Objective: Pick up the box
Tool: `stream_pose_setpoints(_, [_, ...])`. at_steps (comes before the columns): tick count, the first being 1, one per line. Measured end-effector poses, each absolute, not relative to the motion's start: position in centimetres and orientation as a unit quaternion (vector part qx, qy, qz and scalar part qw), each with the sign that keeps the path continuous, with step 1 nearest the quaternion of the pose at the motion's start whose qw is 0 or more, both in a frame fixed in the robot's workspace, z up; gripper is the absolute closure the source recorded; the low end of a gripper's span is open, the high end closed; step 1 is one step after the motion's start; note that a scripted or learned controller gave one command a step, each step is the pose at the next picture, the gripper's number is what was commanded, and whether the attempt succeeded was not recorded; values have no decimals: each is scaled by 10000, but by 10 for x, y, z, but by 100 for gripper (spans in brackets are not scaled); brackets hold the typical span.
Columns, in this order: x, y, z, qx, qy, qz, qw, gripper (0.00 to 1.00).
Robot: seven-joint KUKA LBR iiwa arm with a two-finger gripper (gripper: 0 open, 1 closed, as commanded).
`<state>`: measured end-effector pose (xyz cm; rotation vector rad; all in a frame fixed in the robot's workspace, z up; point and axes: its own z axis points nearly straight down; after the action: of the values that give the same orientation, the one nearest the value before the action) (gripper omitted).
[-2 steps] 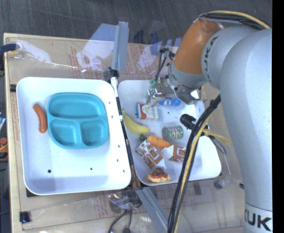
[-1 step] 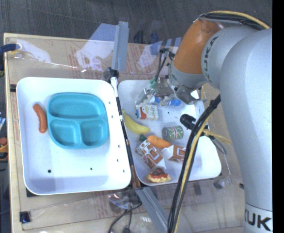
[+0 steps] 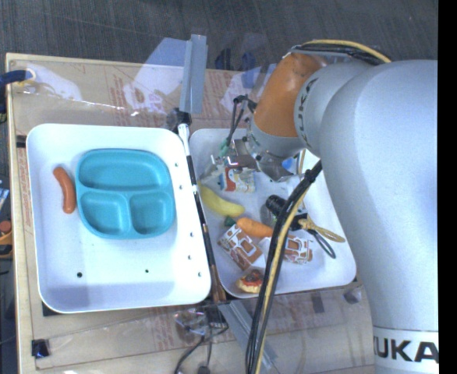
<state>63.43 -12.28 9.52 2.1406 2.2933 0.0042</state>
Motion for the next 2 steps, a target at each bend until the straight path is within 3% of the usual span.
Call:
stream_pose_setpoints(1, [650,-119,95,6705,7419,9,18,0])
stream_pose_setpoints(2, [646,-129,95,6609,7505,14,11,0])
